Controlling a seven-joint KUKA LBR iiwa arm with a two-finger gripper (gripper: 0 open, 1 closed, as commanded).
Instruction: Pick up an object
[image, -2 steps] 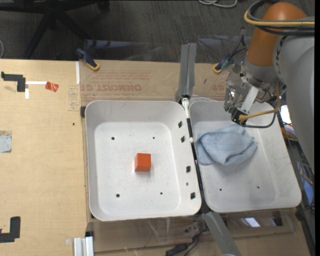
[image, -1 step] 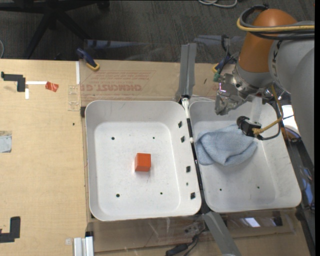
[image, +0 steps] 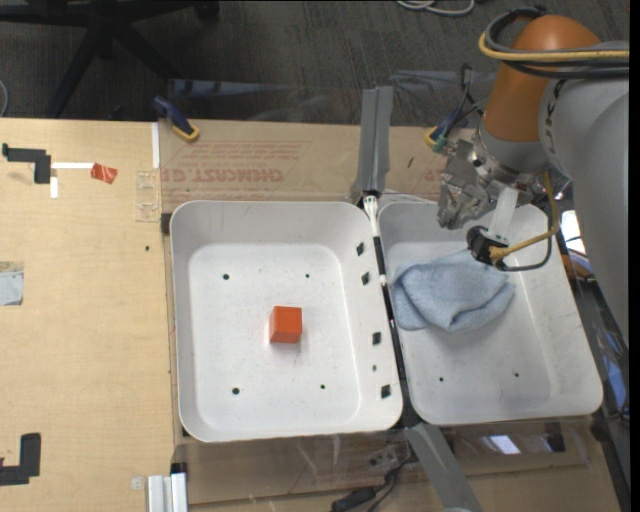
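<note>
Grey-blue cloth (image: 452, 292) lies crumpled in the right bin (image: 540, 390), just below the fingers (image: 462, 212), which hang over the bin's far edge; whether they are spread or closed cannot be told. Soft folds may slip free. An orange block (image: 286, 324) sits well left, in the other bin (image: 200, 300).

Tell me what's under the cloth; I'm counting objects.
The grey cloth lies crumpled on the right bin's floor. Whatever it covers is hidden; the white floor shows around it.
</note>
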